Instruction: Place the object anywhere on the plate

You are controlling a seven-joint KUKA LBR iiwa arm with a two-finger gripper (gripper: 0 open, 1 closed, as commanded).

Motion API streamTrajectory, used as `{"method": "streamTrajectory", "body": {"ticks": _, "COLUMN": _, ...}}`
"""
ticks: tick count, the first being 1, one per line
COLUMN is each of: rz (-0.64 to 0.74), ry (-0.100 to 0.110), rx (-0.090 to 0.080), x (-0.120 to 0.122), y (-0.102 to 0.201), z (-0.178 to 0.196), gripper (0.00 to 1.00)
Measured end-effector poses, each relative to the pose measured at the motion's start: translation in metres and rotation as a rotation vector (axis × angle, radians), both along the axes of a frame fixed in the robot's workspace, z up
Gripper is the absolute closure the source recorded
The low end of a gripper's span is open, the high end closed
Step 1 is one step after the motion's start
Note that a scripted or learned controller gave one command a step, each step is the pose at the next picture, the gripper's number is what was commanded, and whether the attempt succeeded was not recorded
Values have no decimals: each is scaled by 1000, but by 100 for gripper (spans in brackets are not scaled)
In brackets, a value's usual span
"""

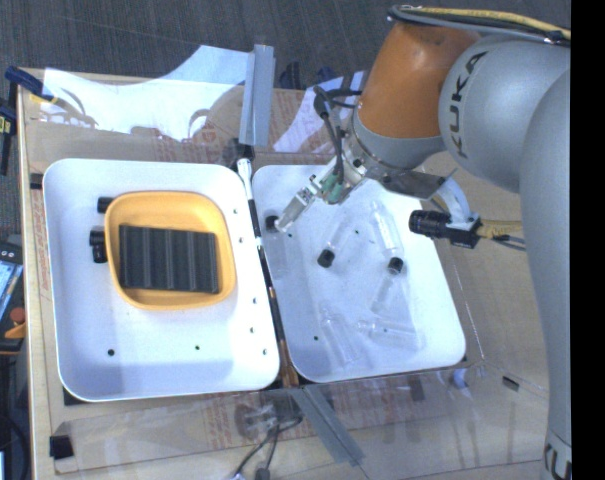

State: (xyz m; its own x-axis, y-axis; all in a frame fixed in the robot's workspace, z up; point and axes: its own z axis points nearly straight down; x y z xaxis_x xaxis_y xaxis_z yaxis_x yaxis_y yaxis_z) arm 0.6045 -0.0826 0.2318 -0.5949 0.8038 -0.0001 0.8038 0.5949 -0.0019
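Gripper [292, 208] low over right bin [437, 343], upper-left corner; jaws' state unclear; yellow plate [172, 208] in left bin [72, 348].

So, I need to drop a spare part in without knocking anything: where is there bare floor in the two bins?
The left bin is bare along its front, below the yellow plate with its dark ridged insert. The right bin is crowded: clear tubes and small black caps lie across its middle, and the gripper sits over its back left corner.
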Motion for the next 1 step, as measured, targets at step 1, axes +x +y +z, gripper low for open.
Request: {"method": "streamTrajectory", "body": {"ticks": 1, "rz": 286, "ry": 2, "rx": 1, "x": 8, "y": 85, "z": -21, "gripper": 0}}
